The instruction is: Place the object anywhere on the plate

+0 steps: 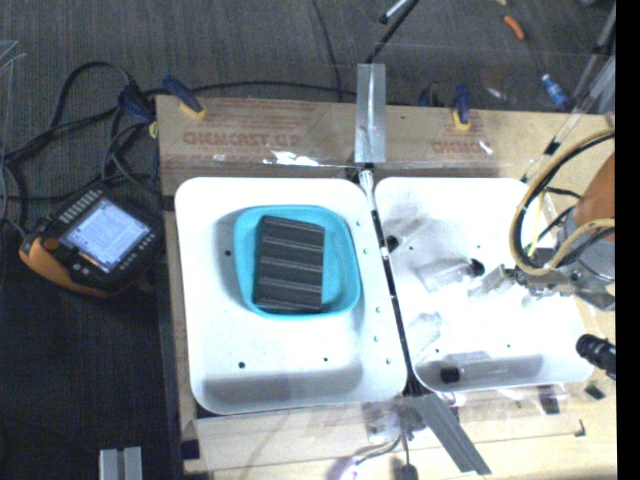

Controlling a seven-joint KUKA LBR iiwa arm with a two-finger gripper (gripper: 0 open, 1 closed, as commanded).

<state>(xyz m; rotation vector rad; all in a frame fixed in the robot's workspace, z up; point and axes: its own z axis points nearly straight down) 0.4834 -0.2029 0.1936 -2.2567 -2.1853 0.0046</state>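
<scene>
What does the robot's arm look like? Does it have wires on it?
Yes! The arm has an orange band, which shows at the right side of the picture. Yellow and black cables curl in big loops beside it. The gripper at the end is pale, silvery-grey metal, and it looks thin and pointy.

Bright overhead light washed the right bin [470, 218] almost to pure white, swallowing detail. The left bin [280, 378] showed soft grey shadows, and the blue plate [343, 268] kept its colour. The floor [200, 28] was dim and grainy.
</scene>
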